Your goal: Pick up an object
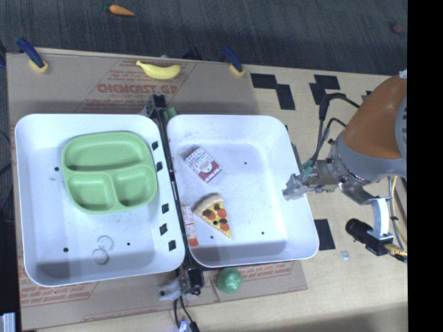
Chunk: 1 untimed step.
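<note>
**Q:** Where is the arm working?

**A:** The gripper (294,185) is hovering at the right bin's (277,244) right rim, holding nothing; whether the claw is wide or narrow, I cannot tell.

**Q:** And the best approach?

**A:** Probably swinging left and descending squarely over the toy pizza slice (214,216), lying near the bin's front, or the small red-and-white box (201,164) behind it. The left bin (34,254) is holding a green divided tray (109,171).

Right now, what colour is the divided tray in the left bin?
Pale green. The divided tray shows plainly in the camera view, lying in the left bin.
</note>
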### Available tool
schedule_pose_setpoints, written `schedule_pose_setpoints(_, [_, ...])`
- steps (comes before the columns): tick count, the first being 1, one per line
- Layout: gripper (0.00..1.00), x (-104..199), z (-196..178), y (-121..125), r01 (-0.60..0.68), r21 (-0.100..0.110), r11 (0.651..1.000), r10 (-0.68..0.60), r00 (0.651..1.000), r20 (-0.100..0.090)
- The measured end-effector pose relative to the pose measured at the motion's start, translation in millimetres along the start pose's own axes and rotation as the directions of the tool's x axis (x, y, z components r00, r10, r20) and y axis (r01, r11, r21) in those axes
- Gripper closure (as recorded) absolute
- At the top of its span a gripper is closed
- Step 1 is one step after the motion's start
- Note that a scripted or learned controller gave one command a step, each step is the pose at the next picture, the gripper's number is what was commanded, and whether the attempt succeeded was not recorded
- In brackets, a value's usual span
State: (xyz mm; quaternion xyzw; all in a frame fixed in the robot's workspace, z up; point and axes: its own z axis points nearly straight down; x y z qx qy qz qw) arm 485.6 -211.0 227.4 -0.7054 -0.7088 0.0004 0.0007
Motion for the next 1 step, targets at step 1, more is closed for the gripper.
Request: schedule_pose_setpoints(1, [1.00, 0.4, 135.4, -9.0, 0.000, 0.001, 1.000, 0.000, 1.000, -0.002])
